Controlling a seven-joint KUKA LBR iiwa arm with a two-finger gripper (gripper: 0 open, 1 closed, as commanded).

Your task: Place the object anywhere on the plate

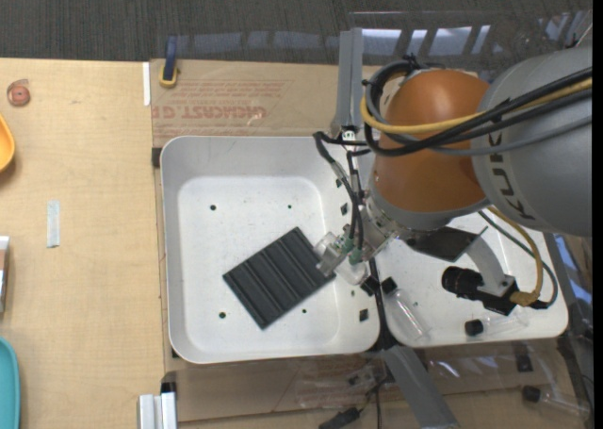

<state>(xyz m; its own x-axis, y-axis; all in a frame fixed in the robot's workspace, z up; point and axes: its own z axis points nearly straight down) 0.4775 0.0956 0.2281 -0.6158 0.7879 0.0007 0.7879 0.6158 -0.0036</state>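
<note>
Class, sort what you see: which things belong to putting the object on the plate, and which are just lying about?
Job: dark plate, claw, left bin.
Lying about: orange thing, grey strip, pink disc, cardboard.

Left bin (pixel 170 229): white, smooth, looks like moulded plastic, with a slight sheen along the rim.
Right bin (pixel 542 323): same white plastic look.
Plate (pixel 275 276): dark grey, matt, its surface ribbed in parallel grooves; material cannot be told.
Table (pixel 85 257): pale wood-grain finish, smooth, matt.
Cardboard sheet (pixel 245 102) under the bins: brown, dull, paper-rough, with faded red print.
Floor (pixel 236 3): dark carpet with a fine woven texture.
Arm (pixel 556 154): grey shell, smooth, satin.
Orange band (pixel 429 154): glossy, with soft highlights.
Tool (pixel 341 255): partly clear, translucent plastic look; finer detail too small to tell.
</note>
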